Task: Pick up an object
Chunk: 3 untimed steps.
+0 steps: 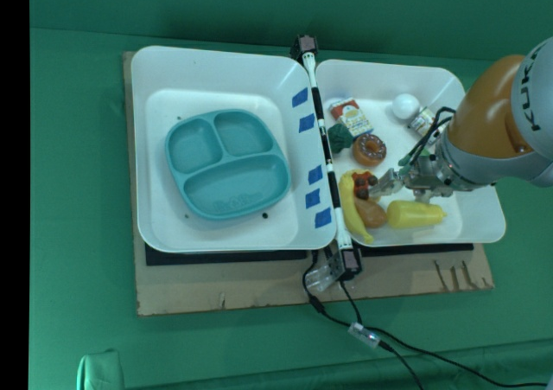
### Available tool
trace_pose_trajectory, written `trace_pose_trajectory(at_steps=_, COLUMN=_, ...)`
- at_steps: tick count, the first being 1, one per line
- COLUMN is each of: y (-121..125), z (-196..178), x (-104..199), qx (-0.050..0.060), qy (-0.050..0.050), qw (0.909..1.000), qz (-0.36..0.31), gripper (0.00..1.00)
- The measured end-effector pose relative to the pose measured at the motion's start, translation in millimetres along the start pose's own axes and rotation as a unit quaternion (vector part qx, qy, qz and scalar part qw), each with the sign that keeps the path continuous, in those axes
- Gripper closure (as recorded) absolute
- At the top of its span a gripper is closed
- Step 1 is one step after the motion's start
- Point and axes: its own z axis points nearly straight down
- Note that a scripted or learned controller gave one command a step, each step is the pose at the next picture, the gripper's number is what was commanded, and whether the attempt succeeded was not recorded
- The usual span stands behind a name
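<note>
Green cloth covers the bench (78,163) — end effector (383,184) low in the right bin (484,215), grip unreadable.

So the arm (510,124) comes in from the right, fat grey body with the orange band sitting just above the wrist, and it's angled down and to the left. The gripper (383,183) hangs at the far left tip of the wrist, low over the bin, with black cables looping right above it.
</note>
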Motion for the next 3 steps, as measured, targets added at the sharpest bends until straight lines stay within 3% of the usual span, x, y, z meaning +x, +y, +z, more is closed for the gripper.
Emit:
trace_pose_trajectory(at_steps=2, y=-5, z=-5, x=18, qx=0.008, qy=0.001, qw=1.0, qz=-0.001, gripper=0.0)
trace_pose_trajectory(at_steps=3, y=-4, z=-92, x=58, qx=0.015, qy=0.004, qw=0.9999, qz=-0.003, gripper=0.0)
